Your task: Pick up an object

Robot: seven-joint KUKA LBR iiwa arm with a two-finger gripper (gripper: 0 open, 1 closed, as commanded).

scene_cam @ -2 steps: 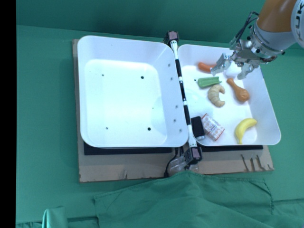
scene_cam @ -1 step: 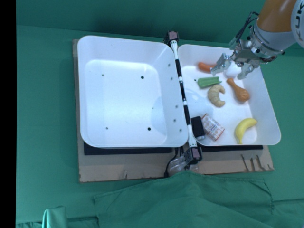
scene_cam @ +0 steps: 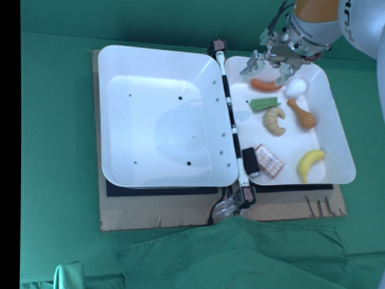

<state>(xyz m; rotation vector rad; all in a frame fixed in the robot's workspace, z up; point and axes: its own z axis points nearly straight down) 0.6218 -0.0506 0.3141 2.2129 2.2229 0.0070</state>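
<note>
Gripper [scene_cam: 267, 66] hovers with fingers spread, nothing between them, at the right bin's [scene_cam: 340, 131] twelve o'clock end.

Directly beneath lies the orange sausage [scene_cam: 265, 85], with a white egg [scene_cam: 295, 87] at its three o'clock and a green pod [scene_cam: 264, 104] at six. Crowding is the risk: a descending finger could strike the egg or push the sausage sideways, closing on nothing.

the bench [scene_cam: 54, 131] is covered in green cloth. on it lies a flat brown cardboard sheet [scene_cam: 162, 212], its edge showing along the near side and at the left. a dark pad [scene_cam: 162, 190] sits on the cardboard, under the two white bins: the left bin [scene_cam: 120, 65] and the right bin [scene_cam: 337, 143], side by side, touching along a black-and-white hinge strip [scene_cam: 231, 122]. a rumpled green cloth [scene_cam: 240, 254] lies at the near edge.
</note>
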